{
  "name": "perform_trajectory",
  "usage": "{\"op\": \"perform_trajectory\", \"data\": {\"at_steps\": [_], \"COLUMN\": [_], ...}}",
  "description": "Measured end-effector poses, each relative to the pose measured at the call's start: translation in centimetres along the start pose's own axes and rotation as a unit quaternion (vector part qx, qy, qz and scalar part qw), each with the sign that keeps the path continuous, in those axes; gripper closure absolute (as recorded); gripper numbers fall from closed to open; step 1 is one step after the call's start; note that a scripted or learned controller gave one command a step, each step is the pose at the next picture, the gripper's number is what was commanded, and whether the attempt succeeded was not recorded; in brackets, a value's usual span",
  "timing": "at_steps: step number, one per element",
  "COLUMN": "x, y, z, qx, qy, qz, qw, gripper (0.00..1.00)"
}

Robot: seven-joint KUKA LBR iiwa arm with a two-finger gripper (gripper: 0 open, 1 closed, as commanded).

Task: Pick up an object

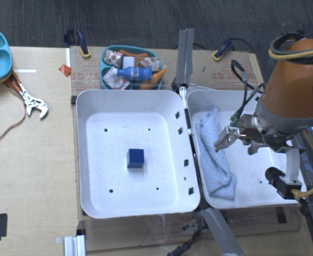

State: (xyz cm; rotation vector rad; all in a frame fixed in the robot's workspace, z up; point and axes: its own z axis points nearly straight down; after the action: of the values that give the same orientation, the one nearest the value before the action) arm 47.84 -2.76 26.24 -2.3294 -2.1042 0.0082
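In the camera view, two shallow white plastic bins sit side by side on the bench. The left bin (92,116) holds a small dark blue cube (136,158), resting flat on the floor a little below the middle, well apart from every wall. The right bin (252,196) holds a crumpled pale blue cloth (216,156), lying lengthwise along its left side.

The grey arm with its orange band (292,81) reaches in from the right over the right bin. The two-finger gripper (224,141) hangs just above or against the cloth's right edge, near its upper half; whether it touches the fabric I cannot tell. Its fingers look slightly parted, with nothing between them.

By my reading, nothing is picked up yet. The cloth seems the likely target; closing on it and lifting are both left to do.
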Motion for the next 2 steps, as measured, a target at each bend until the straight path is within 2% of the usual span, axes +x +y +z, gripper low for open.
{"op": "perform_trajectory", "data": {"at_steps": [1,2], "x": [-4.1,-10.0], "y": [3.9,7.9], "z": [7.3,3.7], "qx": [0.000,-0.001], "qy": [0.001,0.000], "qz": [0.037,0.090], "qw": [0.9993,0.9959], "gripper": [0.00,0.00]}}
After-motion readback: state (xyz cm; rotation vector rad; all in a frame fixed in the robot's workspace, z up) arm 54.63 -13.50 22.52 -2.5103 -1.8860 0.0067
